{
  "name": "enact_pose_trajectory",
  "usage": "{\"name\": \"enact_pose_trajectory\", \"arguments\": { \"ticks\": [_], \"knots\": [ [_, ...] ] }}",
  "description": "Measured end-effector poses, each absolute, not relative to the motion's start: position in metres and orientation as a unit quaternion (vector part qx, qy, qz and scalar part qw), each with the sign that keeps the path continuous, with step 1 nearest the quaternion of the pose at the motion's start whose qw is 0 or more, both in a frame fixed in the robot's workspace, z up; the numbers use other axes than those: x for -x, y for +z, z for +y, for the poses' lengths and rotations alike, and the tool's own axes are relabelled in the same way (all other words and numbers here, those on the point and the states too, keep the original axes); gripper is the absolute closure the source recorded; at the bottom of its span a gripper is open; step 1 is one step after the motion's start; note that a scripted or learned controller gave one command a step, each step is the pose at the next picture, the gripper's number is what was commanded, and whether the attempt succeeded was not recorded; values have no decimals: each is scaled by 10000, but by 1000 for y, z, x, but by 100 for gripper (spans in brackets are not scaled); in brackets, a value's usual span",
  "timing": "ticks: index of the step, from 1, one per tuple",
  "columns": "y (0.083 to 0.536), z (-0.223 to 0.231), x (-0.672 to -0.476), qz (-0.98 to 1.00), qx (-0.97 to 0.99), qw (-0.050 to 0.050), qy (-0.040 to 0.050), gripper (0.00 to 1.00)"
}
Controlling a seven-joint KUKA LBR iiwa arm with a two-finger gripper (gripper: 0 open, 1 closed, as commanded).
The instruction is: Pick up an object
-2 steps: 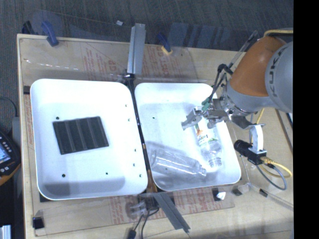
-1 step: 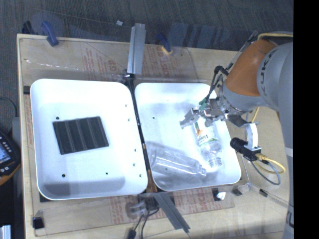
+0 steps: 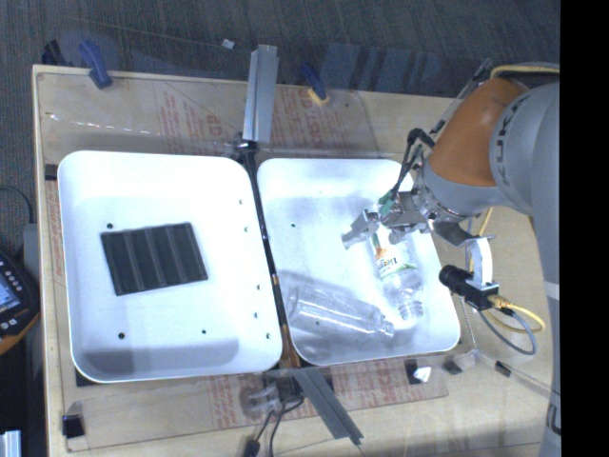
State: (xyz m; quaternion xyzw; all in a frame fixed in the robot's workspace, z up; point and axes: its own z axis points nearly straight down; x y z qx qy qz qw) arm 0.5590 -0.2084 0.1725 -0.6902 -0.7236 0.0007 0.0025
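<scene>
My gripper [image 3: 369, 228] hangs low over the right bin [image 3: 314, 184], near its right side. Just under and in front of it lies a small clear plastic bottle with a white label [image 3: 395, 272], its neck pointing toward the bin's front right corner. The gripper sits at the bottle's upper end, and I cannot tell whether it touches it. A second, larger clear bottle [image 3: 338, 314] lies on its side along the front of the right bin. A dark ribbed rectangular block [image 3: 153, 257] lies flat in the left bin [image 3: 86, 184].
A metal divider bar [image 3: 260, 91] stands at the back between the two bins. The grey arm with its orange band [image 3: 476, 141] reaches in over the right bin's right wall. A dark device [image 3: 11, 298] sits at the bench's left edge.
</scene>
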Motion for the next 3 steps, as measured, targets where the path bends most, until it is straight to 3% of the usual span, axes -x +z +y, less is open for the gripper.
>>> {"name": "enact_pose_trajectory", "arguments": {
  "ticks": [2, 3],
  "knots": [
    [165, -208, -556, -7328, 6804, 22, 4, 0],
    [183, -163, -624, -8079, 5893, -11, -4, 0]
  ]
}}
